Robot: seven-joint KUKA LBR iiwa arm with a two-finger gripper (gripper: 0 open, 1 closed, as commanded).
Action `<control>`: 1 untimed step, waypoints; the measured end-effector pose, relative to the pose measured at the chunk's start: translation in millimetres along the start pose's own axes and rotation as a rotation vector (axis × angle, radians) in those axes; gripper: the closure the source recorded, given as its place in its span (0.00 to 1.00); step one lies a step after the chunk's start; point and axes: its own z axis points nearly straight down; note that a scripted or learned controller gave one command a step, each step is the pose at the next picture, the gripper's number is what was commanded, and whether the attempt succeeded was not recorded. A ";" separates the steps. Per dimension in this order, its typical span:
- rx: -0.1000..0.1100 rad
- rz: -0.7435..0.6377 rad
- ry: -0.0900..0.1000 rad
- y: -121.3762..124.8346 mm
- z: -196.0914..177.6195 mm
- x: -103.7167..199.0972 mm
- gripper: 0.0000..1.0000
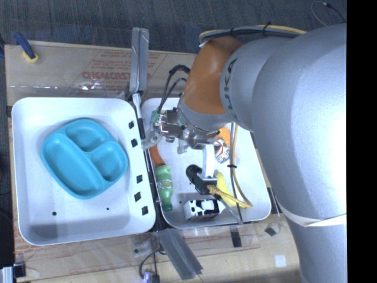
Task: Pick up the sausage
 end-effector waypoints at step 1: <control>0.000 0.014 0.001 -18.6 0.5 -14.8 0.00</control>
